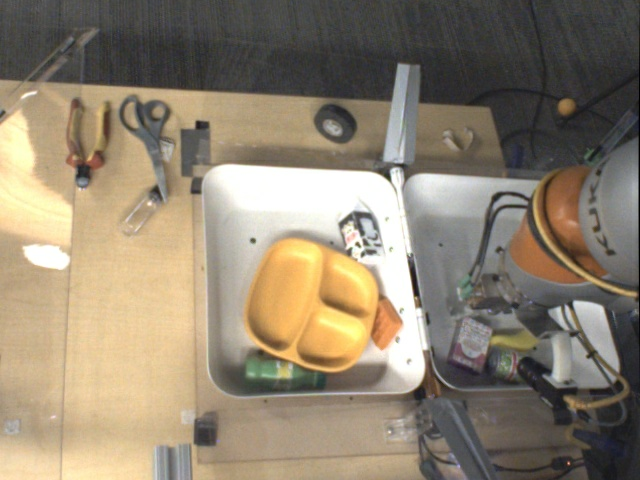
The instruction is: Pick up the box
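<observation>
My gripper [488,303] hangs low in the right bin [440,228], near its lower edge in the view, and I cannot tell whether it is apart or together, as my own wrist hides that part. The box [470,341], small and purple, lies on the bin floor just below my gripper in the view, very close to it; I cannot tell whether we touch. Just to the right of the box, also below my gripper, lies a yellow-green and dark item [512,354] that I cannot make out. To my gripper's left, across the wall between the bins, the left bin [230,228] holds a yellow divided plate [312,303], an orange item [387,323] touching the plate's right edge, a green can [283,371] partly under the plate's lower edge, and a small black, white and red packet [360,233] above the plate.
</observation>
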Available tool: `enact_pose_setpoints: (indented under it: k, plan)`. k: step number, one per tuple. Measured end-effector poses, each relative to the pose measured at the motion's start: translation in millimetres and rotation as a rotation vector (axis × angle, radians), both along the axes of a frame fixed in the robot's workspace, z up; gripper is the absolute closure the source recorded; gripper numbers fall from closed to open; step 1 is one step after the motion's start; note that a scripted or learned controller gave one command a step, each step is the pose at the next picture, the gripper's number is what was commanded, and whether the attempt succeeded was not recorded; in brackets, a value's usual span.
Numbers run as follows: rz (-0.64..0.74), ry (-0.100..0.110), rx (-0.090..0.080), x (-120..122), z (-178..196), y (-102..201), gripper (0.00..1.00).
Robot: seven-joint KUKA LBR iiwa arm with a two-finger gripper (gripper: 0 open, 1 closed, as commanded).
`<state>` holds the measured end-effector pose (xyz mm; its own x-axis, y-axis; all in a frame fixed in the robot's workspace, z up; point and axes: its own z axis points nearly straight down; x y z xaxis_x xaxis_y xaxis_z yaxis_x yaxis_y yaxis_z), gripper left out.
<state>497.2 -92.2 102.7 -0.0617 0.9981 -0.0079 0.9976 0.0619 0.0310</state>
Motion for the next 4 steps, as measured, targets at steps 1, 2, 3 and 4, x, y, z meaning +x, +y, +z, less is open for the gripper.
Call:
enact_pose_setpoints:
  k: [1, 2, 3, 4]
  plan:
    - [0.425, 0.024, -0.002, -1, 83, 31, 1.00]
    - [0.425, 0.025, -0.002, -1, 83, 31, 0.00]
    - [0.532, 0.027, -0.004, -9, -8, -7, 0.00]
    - [0.178, 0.013, -0.001, -5, -12, 2, 0.00]
